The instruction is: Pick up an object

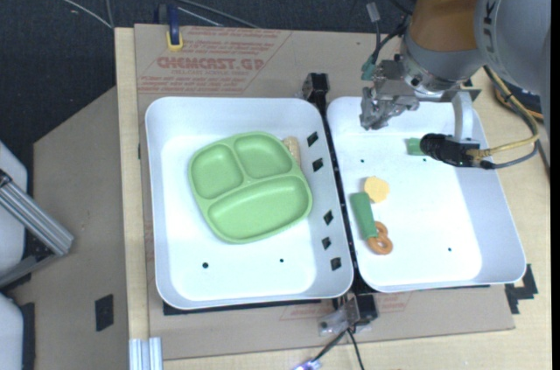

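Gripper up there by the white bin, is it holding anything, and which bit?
Nothing shows between the jaws of the gripper; it hangs over the top of the right bin, apart from the toys lying there.

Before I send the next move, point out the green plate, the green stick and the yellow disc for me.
green plate (251,187), camera view, on the ridge between its compartments.
green stick (362,213), camera view, middle of its length.
yellow disc (376,189), camera view, centre of its top face.

Green plate — white bins
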Controlling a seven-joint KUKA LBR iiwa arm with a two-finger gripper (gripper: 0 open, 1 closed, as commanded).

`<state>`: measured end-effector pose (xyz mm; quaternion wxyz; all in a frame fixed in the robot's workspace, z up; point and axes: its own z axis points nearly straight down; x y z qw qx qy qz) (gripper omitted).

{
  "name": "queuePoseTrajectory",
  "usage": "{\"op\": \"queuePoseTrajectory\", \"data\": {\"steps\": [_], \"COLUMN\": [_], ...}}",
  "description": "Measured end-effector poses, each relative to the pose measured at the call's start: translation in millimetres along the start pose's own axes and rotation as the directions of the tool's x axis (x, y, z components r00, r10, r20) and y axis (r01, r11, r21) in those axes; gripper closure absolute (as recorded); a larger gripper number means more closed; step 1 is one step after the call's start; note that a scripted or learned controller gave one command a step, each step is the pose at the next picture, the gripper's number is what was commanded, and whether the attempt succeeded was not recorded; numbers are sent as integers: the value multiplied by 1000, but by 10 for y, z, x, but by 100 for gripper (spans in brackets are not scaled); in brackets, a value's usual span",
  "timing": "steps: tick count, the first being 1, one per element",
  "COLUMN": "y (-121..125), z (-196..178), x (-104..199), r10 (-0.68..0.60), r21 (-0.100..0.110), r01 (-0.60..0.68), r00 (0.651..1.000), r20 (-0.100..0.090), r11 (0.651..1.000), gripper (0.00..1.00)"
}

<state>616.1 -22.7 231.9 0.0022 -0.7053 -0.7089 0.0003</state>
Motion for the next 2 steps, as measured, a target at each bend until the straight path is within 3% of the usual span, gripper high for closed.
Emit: {"op": "queuePoseTrajectory", "data": {"steps": [2], "y": [-305], "z": [185], "x": [988], "r10": [0], "r21": [1], "r01": [0], "r00": [1000], "r20": [0], "r11": [1000], "gripper": [100]}}
